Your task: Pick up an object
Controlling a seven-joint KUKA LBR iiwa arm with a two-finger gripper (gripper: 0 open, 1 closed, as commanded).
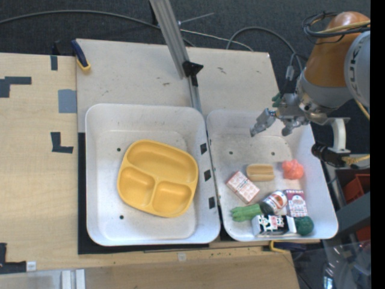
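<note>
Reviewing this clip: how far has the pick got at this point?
Done: nothing looks lifted; the items, such as the tan block and orange piece, lie in the right bin. In hand: the gripper hovers open over the bin's far end with nothing between its fingers. Left: descend, grasp, lift.

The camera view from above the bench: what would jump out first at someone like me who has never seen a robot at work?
Most striking is the yellow divided tray, alone in the left bin. Next comes the grey arm with its orange band reaching in from the right, its gripper over the upper part of the right bin. A cluster of small toy foods, among them a pink-orange piece and a green vegetable, crowds that bin's lower end.
</note>
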